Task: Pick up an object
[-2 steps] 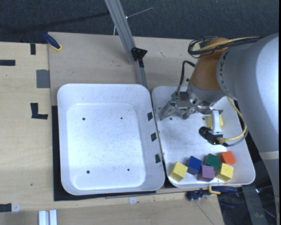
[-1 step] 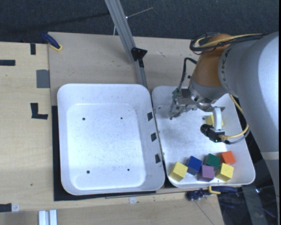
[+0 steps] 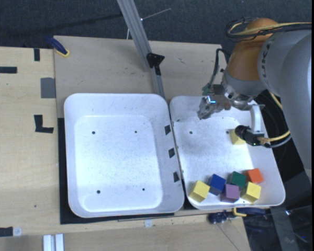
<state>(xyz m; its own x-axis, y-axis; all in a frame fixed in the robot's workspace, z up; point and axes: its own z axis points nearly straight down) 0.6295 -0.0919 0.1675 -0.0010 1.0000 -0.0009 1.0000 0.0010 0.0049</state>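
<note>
Two white bins sat on the bench; right bin [image 3: 184,140] held blocks [image 3: 227,186] at its near edge; gripper [image 3: 205,110] hovered over its far edge, jaw state unclear.

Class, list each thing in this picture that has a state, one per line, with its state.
end effector: over the right bin's far end, nothing seen in it
right bin: holds the cubes
left bin: no cubes in it
blue cube: lying in the near cluster
purple cube: lying beside the blue cube
orange cube: lying at the cluster's right

Blocks [image 3: 227,186] in right bin [image 3: 199,140] near corner, left bin [image 3: 115,156] beside
</note>
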